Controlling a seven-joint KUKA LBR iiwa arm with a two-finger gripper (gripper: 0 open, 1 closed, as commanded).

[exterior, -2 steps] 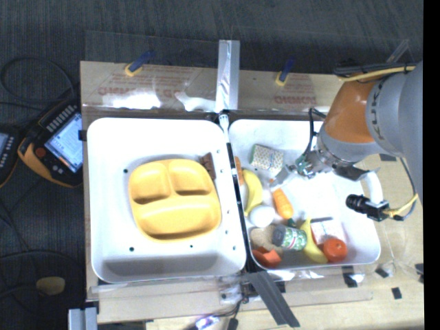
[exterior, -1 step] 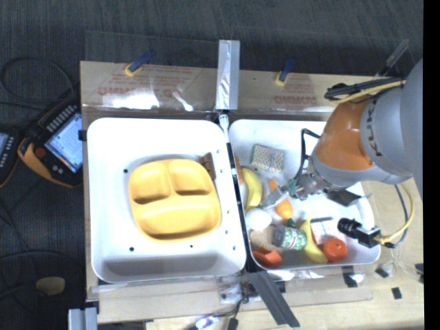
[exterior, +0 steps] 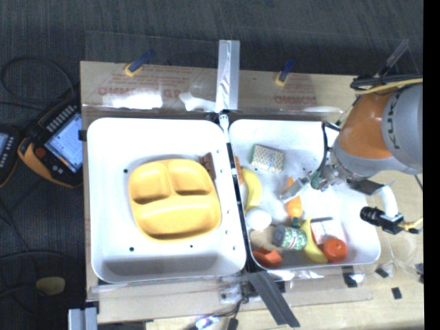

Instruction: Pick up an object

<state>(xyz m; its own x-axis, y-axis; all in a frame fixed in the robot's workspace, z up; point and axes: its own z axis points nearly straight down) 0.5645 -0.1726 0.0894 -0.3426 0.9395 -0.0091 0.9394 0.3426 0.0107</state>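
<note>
The gripper point(exterior: 317, 179) is lowered into the right bin point(exterior: 357, 253), just right of the small orange piece point(exterior: 294, 207), presumably to reach the objects heaped along that bin's near edge; its finger state cannot be told.

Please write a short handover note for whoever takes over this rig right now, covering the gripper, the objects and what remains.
Gripper: low in the right bin, near its right wall; whether it is open or shut cannot be told, and nothing visibly held.
Left bin: yellow divided tray.
Right bin: small patterned box near the top, banana at the left wall, white ball, can, red fruit and other small items along the bottom.
Done: no pick evident.
Left: grasp one object and lift it.
</note>
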